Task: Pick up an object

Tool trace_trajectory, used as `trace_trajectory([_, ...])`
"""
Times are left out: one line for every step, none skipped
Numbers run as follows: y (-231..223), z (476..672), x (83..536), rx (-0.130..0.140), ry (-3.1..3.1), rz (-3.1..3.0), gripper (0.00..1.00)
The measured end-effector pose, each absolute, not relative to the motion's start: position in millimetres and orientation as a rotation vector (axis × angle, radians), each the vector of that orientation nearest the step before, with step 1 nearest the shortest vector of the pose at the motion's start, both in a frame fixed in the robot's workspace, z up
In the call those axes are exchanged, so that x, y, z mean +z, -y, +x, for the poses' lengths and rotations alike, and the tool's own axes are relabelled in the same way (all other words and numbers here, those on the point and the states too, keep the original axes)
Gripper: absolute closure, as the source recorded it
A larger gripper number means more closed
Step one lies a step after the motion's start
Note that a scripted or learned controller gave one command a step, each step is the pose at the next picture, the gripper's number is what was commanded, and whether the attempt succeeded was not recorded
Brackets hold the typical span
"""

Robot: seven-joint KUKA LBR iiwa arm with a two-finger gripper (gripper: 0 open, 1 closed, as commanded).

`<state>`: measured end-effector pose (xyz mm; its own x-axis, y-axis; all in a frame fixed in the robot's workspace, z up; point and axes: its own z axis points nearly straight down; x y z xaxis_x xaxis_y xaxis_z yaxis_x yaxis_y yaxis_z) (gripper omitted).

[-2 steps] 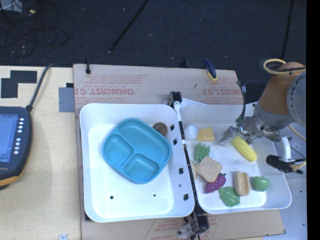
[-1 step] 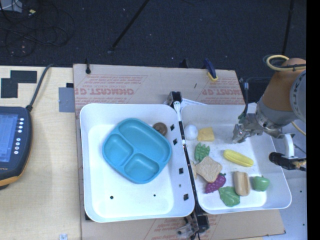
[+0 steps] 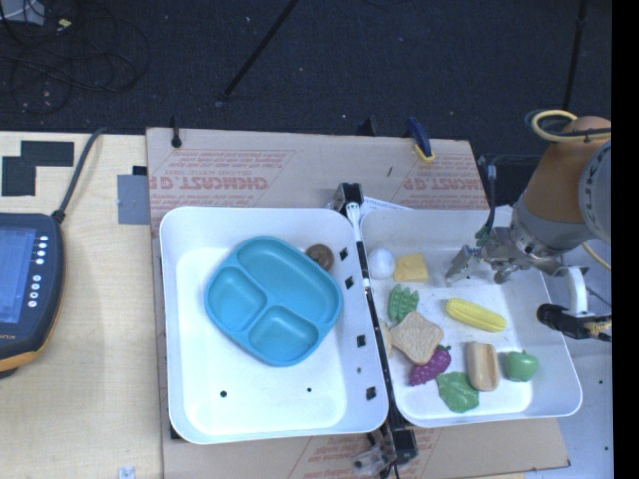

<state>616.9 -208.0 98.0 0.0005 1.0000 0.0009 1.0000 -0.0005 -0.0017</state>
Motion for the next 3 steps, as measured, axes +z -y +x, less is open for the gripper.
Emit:
trace_trajectory([166.7,582.5,87.6,0.001,2.219,-2.218,0.0])
trace_trajectory([79.6,625.0,87.5,-0.003,2.228,-2.212,0.0])
trace_trajectory([85.4,571.4,88.0,0.004,2.217,-2.22,0.0])
